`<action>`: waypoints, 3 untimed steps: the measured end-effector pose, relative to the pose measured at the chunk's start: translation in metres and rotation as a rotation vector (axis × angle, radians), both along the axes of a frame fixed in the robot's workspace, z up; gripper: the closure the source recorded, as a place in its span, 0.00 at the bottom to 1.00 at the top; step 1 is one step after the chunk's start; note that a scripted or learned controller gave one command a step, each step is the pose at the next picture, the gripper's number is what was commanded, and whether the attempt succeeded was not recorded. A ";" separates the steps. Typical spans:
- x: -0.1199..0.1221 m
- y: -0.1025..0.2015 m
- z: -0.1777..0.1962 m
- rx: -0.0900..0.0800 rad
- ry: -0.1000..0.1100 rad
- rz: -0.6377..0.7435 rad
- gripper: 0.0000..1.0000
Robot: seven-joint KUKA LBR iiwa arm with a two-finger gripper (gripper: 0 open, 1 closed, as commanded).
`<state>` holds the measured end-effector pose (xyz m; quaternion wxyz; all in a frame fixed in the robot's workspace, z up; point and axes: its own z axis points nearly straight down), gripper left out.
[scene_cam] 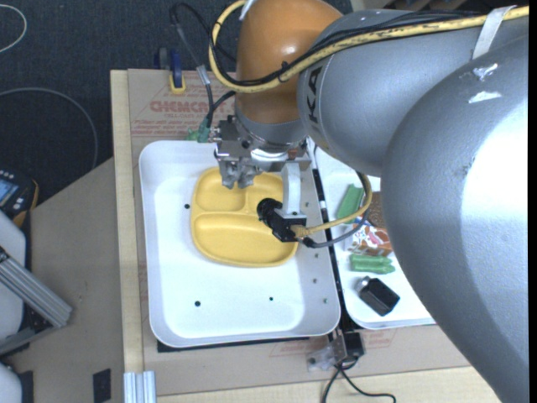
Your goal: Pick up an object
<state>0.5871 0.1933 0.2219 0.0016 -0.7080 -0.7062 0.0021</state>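
My end effector (pixel 237 173) hangs low over the far compartment of the yellow plastic dish with two compartments (pixel 239 242). The dish lies in the left shallow white bin (pixel 172 263) on the desk (pixel 126 225). From this view I cannot tell if the end effector is apart or together. I judge that the step in hand is the descent for the grasp. To do it well, I should take the raised rim or the dividing ridge, not the flat floor, and then lift slowly, because such a wide dish may tilt.
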 end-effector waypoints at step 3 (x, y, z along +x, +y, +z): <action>-0.061 0.032 0.097 0.002 -0.007 0.004 1.00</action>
